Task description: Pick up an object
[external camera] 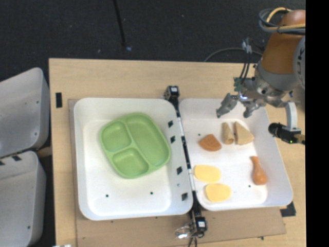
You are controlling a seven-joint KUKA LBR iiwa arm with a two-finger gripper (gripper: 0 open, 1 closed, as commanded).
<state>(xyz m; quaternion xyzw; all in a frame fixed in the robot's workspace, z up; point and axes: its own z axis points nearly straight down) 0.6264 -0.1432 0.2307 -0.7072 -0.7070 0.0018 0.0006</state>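
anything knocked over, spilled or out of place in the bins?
Nothing stands out. The green divided tray lies flat in the left bin, turned at an angle to the walls. The food pieces sit apart in the right bin, none over the rim. The gripper hangs open above the two tan wedges, touching nothing.

Even, bright overhead light; the white bins point(128, 205) glare slightly, shadows are faint, and focus is soft overall.
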